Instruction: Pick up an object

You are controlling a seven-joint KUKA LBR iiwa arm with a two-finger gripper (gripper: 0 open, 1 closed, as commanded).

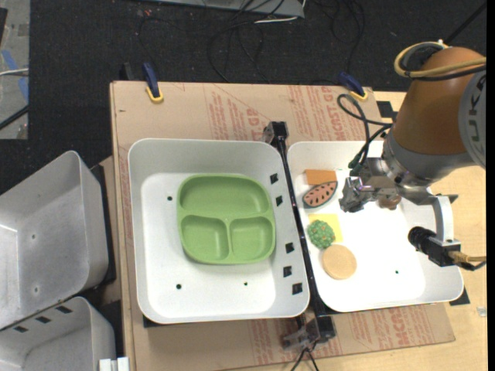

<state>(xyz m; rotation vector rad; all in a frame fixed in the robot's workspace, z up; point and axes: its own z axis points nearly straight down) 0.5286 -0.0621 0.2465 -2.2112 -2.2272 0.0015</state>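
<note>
Overhead slanted view of a cardboard-covered tabletop [201, 103] carrying two shallow white bins side by side. Left bin [147, 207] holds a green divided plate [227, 219]. Right bin [402, 288] holds four small toy-like food pieces clustered near its left wall: an orange wedge [320, 177], a watermelon slice [318, 195] just below it, a bumpy green ball [320, 233] resting on a yellow square, and a round tan cookie [339, 262] nearest the front. The grey arm with its orange band reaches in from the right, and the gripper [362, 194] hangs over the right bin just beside the watermelon slice; whether its jaws are parted or closed cannot be told. Nothing is visibly held. Judging by looks, these pieces are light; the flat cookie seems hard to pinch except across its edges, while the bumpy ball likely offers a surer hold across its middle.
</note>
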